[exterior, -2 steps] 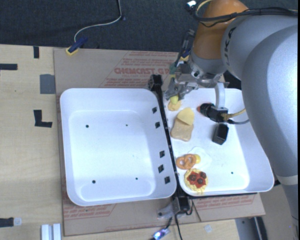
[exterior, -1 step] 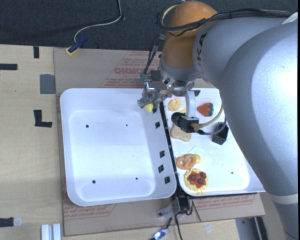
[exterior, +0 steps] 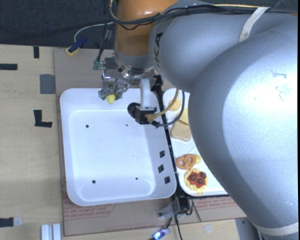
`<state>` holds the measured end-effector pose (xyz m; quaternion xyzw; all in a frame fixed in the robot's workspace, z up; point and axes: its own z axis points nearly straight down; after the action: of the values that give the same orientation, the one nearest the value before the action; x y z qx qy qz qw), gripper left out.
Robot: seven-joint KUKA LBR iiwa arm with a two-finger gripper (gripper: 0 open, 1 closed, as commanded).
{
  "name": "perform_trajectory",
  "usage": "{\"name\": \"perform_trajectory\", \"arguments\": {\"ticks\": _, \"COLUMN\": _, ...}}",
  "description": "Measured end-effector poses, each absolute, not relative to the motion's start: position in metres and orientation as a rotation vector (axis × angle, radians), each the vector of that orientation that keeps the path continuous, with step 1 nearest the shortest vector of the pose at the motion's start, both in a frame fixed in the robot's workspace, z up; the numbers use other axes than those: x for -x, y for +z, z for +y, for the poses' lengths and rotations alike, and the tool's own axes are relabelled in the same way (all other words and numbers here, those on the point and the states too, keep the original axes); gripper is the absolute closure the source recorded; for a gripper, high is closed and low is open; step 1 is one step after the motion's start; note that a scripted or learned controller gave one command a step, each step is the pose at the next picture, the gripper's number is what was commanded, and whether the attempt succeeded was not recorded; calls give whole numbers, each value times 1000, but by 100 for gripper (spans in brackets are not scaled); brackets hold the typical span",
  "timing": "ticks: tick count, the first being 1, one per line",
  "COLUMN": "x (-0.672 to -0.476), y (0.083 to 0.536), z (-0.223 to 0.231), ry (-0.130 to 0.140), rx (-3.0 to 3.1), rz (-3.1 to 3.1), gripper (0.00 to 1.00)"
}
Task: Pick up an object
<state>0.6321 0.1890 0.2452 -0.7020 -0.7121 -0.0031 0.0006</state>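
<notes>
The grey arm fills the 3 o'clock side nearest the lens, its orange band at 12 o'clock above the left white bin. At that bin's 12 o'clock rim the gripper is clamped on a small yellow object (too small for any long axis). No writing is legible anywhere; toy foods lie in the right bin.

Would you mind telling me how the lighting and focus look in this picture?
In the camera view, light is even and soft; the left white bin is bright but not blown out, the arm looms large and slightly soft, casting faint shadow, and the tool with a small yellow object looks mildly blurred.
</notes>
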Motion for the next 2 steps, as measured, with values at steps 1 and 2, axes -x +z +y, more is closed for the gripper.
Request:
{"name": "perform_trajectory", "arguments": {"ticks": 1, "x": -632, "y": 252, "z": 181, "ry": 4, "rx": 2214, "rz": -2227, "gripper": 100}}
{"name": "perform_trajectory", "arguments": {"ticks": 2, "x": -635, "y": 215, "z": 236, "ry": 6, "rx": 2213, "rz": -2226, "gripper": 100}}
